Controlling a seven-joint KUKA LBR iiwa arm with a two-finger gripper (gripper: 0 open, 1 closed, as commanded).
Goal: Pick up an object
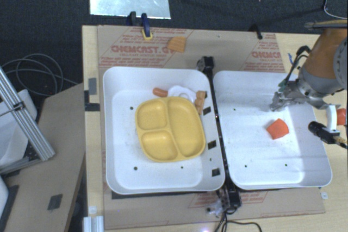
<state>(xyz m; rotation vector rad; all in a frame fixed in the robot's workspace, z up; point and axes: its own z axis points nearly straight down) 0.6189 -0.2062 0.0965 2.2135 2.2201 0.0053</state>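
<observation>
An orange-red block (pixel 278 129) lies in the right bin (pixel 255 171), a little right of its middle. My gripper (pixel 277 105) hangs over the same bin, just above and behind the block, apart from it. The arm comes in from the right edge with its orange band showing. Nothing is seen in the gripper.
The left bin (pixel 122 171) holds a yellow divided plate (pixel 168 129), with a small orange sausage shape (pixel 160 92), a white piece (pixel 182 93) and a small brown piece (pixel 200 98) behind it. A tan piece (pixel 176 43) lies on the cardboard behind the bins.
</observation>
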